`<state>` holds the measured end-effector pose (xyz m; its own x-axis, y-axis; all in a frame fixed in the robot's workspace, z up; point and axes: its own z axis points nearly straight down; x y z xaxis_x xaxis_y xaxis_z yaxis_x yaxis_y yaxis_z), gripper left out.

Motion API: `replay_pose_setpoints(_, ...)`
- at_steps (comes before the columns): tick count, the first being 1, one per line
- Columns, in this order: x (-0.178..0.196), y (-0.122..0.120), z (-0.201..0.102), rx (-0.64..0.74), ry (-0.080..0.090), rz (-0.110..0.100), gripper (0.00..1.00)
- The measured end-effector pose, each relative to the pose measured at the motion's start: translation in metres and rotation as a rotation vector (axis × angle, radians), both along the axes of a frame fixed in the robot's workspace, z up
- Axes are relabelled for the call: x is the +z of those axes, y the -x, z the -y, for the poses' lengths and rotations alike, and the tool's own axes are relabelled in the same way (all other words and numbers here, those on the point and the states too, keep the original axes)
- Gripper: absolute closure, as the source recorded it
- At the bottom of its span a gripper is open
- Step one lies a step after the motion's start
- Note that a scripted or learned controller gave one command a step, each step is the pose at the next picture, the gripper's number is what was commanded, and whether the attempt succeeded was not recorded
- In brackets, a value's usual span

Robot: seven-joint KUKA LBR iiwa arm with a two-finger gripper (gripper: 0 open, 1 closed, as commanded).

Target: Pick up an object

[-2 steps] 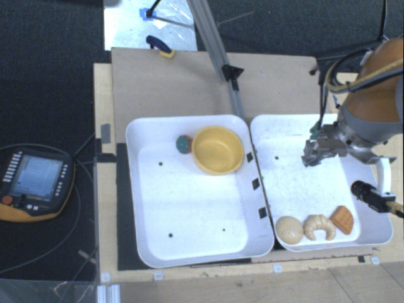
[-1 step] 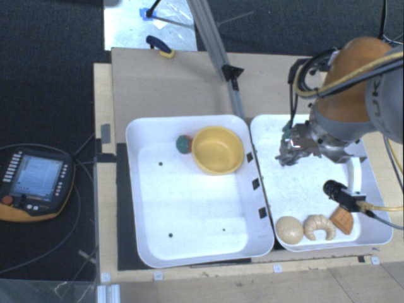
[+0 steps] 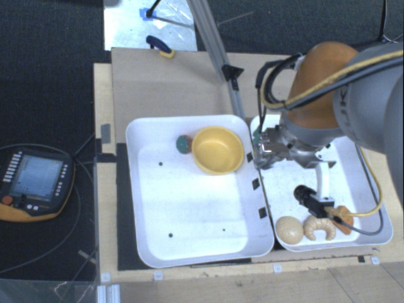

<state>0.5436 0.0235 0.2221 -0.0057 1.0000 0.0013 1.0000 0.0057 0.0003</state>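
The gripper (image 3: 262, 151) hangs low over the left rim of the right bin (image 3: 351, 169), just at the seam where the two bins meet. From this angle I cannot tell whether it is wide or narrow, and nothing can be seen held in it. The grey wrist and its orange band crowd the far half of that bin, covering much of its floor.

The things to be picked lie in two groups. Along the near edge of the right bin a beige ball (image 3: 290, 230) sits in the near-left corner, close to the wall. A croissant (image 3: 320, 227) lies just beside it to the right. A small orange piece (image 3: 344, 219) lies against the croissant's far right end, partly hidden, so I cannot name it. All three sit tight to the near wall, with bare white floor between them and the gripper.

In the left bin (image 3: 189, 207) a yellow bowl (image 3: 218, 150) stands upright in the far-right corner, close to the shared rim and near the gripper. A small green ball (image 3: 184, 144) touches or nearly touches the bowl's left side. The remaining floor of this bin is open apart from a few dark specks.

Both bins rest on a tan surface (image 3: 164, 81). A slanted metal pole (image 3: 211, 36) crosses it toward the bins' far seam, and a blue-and-yellow clamp (image 3: 159, 45) lies at its far edge. A teach pendant (image 3: 33, 183) lies on the dark floor, well apart to the left.
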Motion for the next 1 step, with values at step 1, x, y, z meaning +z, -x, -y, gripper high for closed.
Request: replay_pose_setpoints(1,0.0112,0.0016,-0.0511,-0.001,0.000,0.001,1.00)
